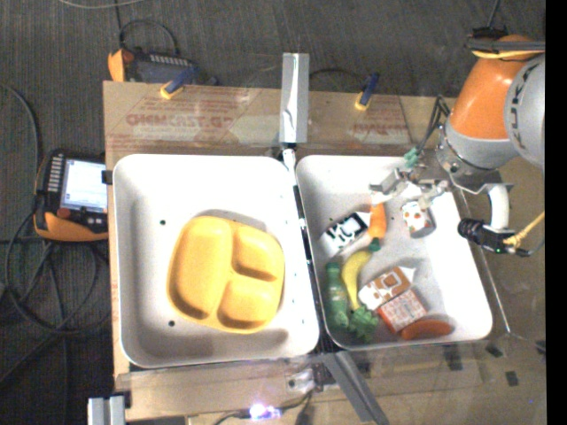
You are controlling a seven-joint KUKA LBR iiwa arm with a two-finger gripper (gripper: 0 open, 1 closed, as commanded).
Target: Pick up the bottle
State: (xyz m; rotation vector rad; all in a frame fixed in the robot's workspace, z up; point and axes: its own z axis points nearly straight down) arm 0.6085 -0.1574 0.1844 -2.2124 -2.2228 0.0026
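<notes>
a: where's the bottle (335, 292)?

b: it's the green one lying in the right bin (469, 264), touching the banana (355, 273) on the banana's left, close to the bin's left wall.

a: and the gripper (409, 184)?

b: up and to the right of the banana, over the bin's far end, well apart from the bottle. whether it's spread or pressed together, i cannot tell. nothing visible in it.

a: what else is near the banana?

b: a carrot (378, 220) just above it, a small box (403, 308) to its lower right.
</notes>
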